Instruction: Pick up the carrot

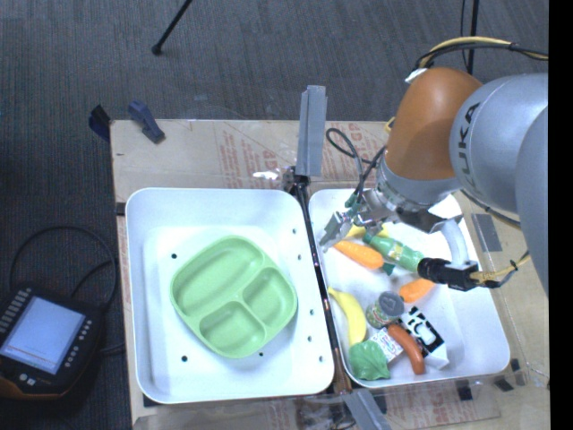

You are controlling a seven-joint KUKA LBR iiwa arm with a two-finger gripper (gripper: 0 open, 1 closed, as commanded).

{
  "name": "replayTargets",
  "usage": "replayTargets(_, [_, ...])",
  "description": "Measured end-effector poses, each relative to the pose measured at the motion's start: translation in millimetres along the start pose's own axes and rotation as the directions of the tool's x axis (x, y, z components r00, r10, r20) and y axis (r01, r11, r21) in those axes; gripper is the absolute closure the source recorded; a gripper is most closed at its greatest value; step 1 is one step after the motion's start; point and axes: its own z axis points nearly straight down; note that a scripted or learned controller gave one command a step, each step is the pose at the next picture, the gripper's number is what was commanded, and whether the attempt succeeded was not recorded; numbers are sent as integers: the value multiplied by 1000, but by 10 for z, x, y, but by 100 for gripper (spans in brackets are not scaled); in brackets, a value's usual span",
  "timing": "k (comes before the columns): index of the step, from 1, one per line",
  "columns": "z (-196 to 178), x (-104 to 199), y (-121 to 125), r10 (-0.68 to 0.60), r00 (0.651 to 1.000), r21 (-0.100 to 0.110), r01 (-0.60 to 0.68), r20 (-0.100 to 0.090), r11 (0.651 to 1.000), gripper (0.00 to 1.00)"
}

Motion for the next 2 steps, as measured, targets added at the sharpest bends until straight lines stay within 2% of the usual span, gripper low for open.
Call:
replayTargets(1, [3,-565,90,-50,999,1,50,0,999,0])
replayTargets(2, [1002,-726,62,-174,985,0,174,-1,985,0])
